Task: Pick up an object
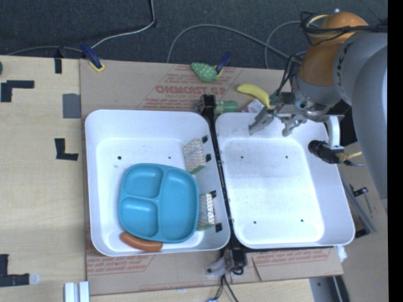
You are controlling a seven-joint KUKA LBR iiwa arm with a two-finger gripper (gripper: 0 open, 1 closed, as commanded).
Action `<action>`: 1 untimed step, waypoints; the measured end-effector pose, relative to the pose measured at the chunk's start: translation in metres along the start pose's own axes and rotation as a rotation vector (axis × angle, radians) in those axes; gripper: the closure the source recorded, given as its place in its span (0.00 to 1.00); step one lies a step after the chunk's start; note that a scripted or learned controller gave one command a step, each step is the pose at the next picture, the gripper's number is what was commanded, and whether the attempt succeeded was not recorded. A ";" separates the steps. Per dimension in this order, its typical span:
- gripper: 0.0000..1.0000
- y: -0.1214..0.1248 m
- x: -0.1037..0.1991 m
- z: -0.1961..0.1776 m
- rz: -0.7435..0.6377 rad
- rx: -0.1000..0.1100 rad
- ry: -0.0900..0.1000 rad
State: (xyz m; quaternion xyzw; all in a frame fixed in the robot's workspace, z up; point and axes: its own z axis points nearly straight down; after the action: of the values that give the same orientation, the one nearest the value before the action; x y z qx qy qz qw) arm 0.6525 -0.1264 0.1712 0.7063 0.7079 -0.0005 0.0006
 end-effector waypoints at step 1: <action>0.00 -0.010 0.032 0.060 0.001 0.003 0.002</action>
State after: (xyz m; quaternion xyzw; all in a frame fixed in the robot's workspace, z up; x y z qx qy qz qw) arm 0.6424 -0.0942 0.1112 0.7066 0.7076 -0.0010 -0.0012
